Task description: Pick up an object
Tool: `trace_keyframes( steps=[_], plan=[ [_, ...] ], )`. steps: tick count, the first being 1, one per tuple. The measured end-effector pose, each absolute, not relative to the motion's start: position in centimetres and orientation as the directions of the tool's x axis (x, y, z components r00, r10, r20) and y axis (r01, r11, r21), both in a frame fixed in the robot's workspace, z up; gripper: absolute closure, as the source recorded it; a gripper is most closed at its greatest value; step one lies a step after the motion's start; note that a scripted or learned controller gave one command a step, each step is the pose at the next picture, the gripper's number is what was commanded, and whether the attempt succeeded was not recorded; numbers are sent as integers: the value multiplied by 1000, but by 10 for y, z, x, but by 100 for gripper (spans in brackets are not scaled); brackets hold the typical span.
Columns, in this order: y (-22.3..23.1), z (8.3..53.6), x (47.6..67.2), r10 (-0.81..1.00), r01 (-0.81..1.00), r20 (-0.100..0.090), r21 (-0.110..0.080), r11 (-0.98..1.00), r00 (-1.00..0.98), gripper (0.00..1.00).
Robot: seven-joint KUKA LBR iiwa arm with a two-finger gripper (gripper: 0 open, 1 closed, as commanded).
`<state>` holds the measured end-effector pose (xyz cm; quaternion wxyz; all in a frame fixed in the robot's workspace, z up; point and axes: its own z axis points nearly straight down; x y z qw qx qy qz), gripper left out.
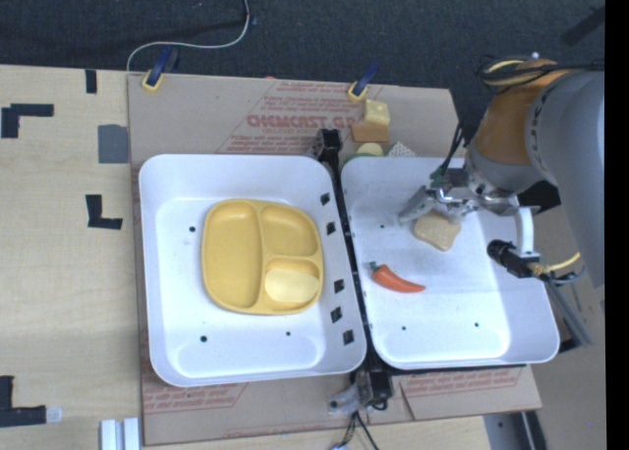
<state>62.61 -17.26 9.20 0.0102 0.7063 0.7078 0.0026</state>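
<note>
On the left, we see a yellow plate [261, 254] in its bin [167, 340]; rightward, a carrot [397, 280] and a tan chunk [437, 232] (bread, perhaps). Our gripper [440, 204] hangs spread just above the chunk; next we lower and close.

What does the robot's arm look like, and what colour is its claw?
The arm is fat, round and smooth grey, with a shiny orange band above the wrist. Thin yellow and black cables loop around the top. The claw is small and silvery metal, with dark parts behind it.
</note>
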Motion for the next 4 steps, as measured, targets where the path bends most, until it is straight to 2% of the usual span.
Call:
trace_keyframes(
  steps=[1,2,3,4],
  plan=[
    [-172,102,627,1000,1000,-9,17,3,-3,100],
    [-173,101,627,1000,1000,-9,15,3,-2,0],
    [-188,91,607,1000,1000,-4,18,4,-4,0],
    [-170,92,589,1000,1000,-12,22,2,-2,0]
  ],
)
